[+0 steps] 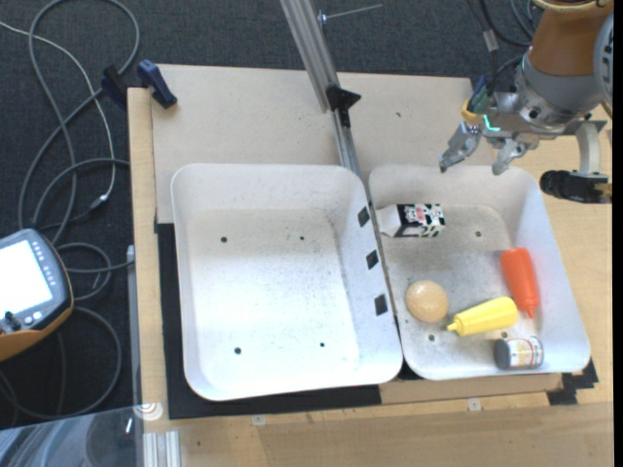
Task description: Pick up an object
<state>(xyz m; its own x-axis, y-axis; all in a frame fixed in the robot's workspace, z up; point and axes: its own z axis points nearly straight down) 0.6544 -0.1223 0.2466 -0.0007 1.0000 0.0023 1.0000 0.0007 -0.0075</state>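
- Jaws: spread apart, nothing between them, above the far rim of the right bin.
- Small carton, black-and-white print: lying in the right bin's far left part, nearest the jaws.
- Orange bottle: right side.
- Tan ball, yellow bottle, small jar: near part.
- Left bin: on the tabletop.
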